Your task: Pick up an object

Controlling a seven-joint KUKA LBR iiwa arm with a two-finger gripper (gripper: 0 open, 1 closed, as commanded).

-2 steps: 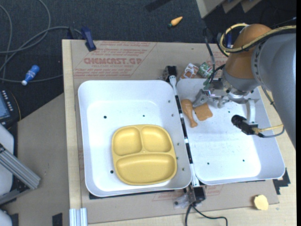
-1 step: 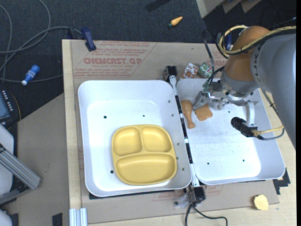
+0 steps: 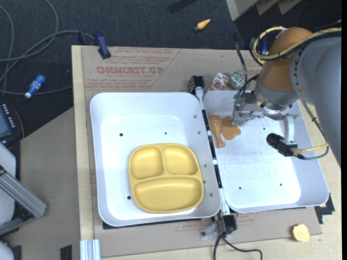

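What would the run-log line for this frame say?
arm: over right bin | gripper: beside tan object, grasp unconfirmed | left bin: yellow divided plate

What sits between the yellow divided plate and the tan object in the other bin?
In the camera view, the two bins' adjoining rims with black clips lie between the yellow divided plate and the tan object; otherwise bare white bin floor.

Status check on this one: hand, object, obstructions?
Hand low in right bin, over tan object. Grasp unconfirmed. Left bin wall close beside object.
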